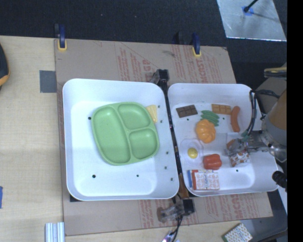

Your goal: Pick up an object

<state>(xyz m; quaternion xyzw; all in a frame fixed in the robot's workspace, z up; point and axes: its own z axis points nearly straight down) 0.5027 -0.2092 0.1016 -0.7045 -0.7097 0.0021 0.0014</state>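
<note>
The left bin [76, 185] occupies the centre-left of the frame and holds a green divided plate [125, 132], with a small yellow piece [152, 112] touching the plate's upper right edge.

The right bin [219, 91] holds the candidate objects. Along its upper part, from left to right: a brown bar [186, 111], a green vegetable [210, 116], a tan waffle piece [221, 108] and a red sausage [235, 118]. Below these: an orange pepper [205, 130], a yellow piece in a clear wrapper [192, 153], a red block [212, 161] and a small carton [203, 179] near the lower rim.

The gripper [238, 150] sits low at the right of this bin, over a mottled object [239, 158]. The finger opening cannot be determined, nor any contact with that object.

Recommended procedure: centre on the mottled object, keep clear of the red block just beside it, close fully, then lift vertically away from the bin wall.
</note>
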